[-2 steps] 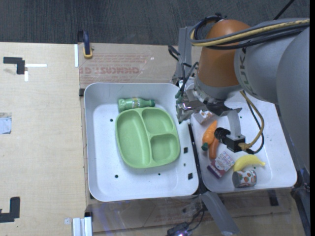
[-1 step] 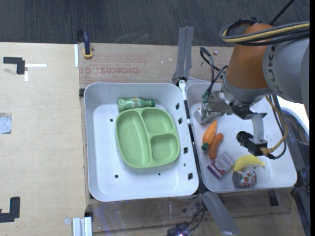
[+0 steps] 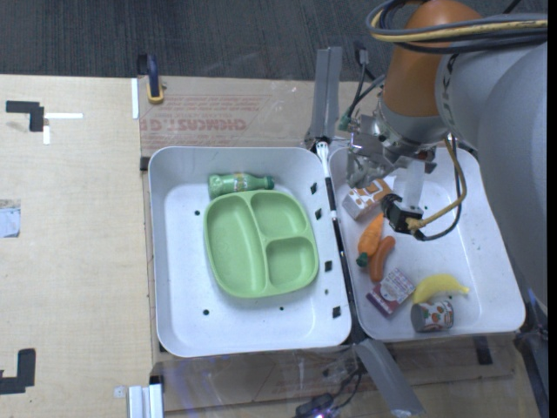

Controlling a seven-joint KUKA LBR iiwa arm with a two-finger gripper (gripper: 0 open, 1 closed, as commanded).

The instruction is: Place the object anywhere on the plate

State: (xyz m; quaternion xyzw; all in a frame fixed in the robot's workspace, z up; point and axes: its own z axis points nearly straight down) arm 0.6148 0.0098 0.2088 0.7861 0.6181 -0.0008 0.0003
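Claw (image 3: 364, 179) hangs just above small carton (image 3: 364, 200) in rt bin (image 3: 487, 320); grip state can't tell.

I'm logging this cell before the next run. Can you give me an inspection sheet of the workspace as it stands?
Surface: two white bins side by side, left bin and right bin.
Job's things: green divided plate in the left bin, nothing on it.
Clutter: green bottle beside the plate; small carton, two carrots, flat packet, banana, can in the right bin.
Grippers: tool low over the carton; grip unclear.
Cables: yellow-and-black bundle on the arm.
Surroundings: cardboard sheet behind the bins.
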